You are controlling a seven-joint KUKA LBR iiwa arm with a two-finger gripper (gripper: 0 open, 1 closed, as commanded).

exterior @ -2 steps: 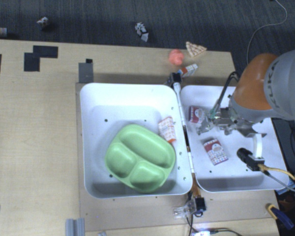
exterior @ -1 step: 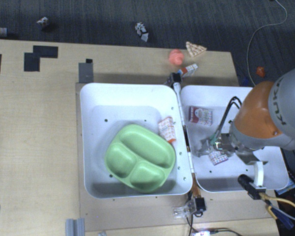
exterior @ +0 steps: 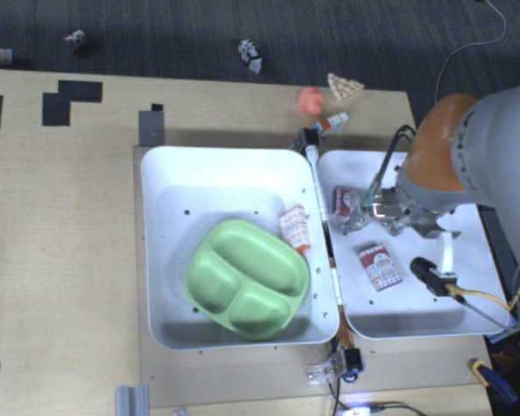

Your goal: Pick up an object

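- the gripper (exterior: 361,217) hangs low over the right bin (exterior: 400,326), in its upper left part, with the arm coming in from the right side of the camera view.
- whether the gripper is apart or together i cannot tell; the metal at its tip is a blur of glare from this height.
- the nearest candidate is a small red-and-white packet (exterior: 344,200) on the floor of the right bin, close to the wall shared with the left bin (exterior: 167,232).
- that packet lies touching or just beside the tip of the gripper, on its upper left side. i cannot tell if it is actually between the jaws, so i would not call it held.
- a second red-and-white packet (exterior: 379,267) lies flat nearer the middle of the right bin, below the gripper and apart from it.
- judging by looks, both packets are light, thin and soft, with a slick printed wrapper. they would crumple rather than break, and may slide away if pinched at a slant.
- the best hold is probably across the short width, jaws straight down on either long edge.
- the wall next to the first packet leaves little room on that side, so the second packet looks like the easier pick.
- the left bin holds a green divided plate (exterior: 247,276) and a third packet (exterior: 295,228), both well away from the gripper.
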